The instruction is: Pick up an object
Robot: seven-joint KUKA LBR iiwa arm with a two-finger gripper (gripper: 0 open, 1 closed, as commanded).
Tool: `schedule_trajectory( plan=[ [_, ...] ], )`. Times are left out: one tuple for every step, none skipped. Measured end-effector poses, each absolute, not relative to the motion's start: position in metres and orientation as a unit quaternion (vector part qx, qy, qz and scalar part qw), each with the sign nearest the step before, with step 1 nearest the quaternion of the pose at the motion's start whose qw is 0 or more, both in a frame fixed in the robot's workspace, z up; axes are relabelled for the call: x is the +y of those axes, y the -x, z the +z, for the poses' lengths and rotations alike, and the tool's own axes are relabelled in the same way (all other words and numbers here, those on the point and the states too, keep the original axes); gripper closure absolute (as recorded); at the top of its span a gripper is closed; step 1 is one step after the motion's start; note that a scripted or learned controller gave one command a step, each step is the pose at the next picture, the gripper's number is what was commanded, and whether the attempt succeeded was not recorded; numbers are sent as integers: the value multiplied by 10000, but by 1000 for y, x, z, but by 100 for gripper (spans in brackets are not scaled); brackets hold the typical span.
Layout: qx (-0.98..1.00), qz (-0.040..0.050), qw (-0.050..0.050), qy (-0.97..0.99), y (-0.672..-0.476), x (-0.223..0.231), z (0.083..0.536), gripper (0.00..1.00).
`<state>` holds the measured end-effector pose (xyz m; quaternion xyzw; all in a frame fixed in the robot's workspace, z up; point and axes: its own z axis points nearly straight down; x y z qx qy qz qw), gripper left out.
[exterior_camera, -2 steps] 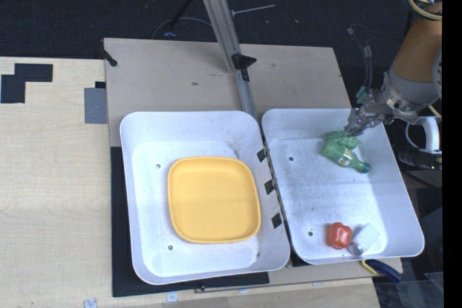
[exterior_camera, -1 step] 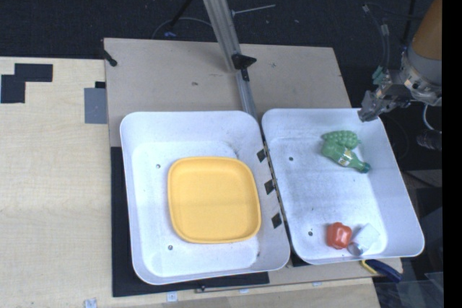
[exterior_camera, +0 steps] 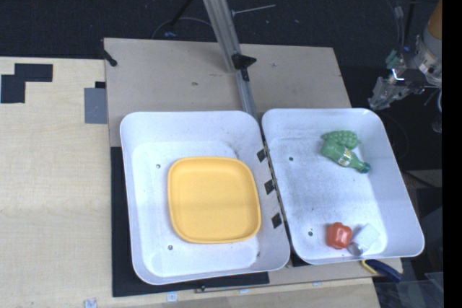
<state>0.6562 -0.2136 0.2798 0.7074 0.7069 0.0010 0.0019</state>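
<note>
Fingers (exterior_camera: 382, 94) outside right bin (exterior_camera: 404, 187), near green toy (exterior_camera: 342, 148)

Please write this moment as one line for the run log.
gripper: outside right bin, far right | green toy: right bin | red toy: right bin | yellow plate: left bin

No readable text, label, brand, number or sign anywhere in view; yellow plate (exterior_camera: 214, 199), both white bins (exterior_camera: 144, 133), green toy (exterior_camera: 342, 148) and red object (exterior_camera: 338, 235) all unmarked; black squares on pale board (exterior_camera: 43, 177) at left carry no lettering
</note>
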Motion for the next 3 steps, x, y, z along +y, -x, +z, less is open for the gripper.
schedule_trajectory(
  plan=[
    [7082,2,3,-7061,-652,-164,282,100],
    [7082,-2,-11,-7060,-643,-112,263,100],
    [7082,0,-7,-7061,-641,-64,262,100]
  ],
)
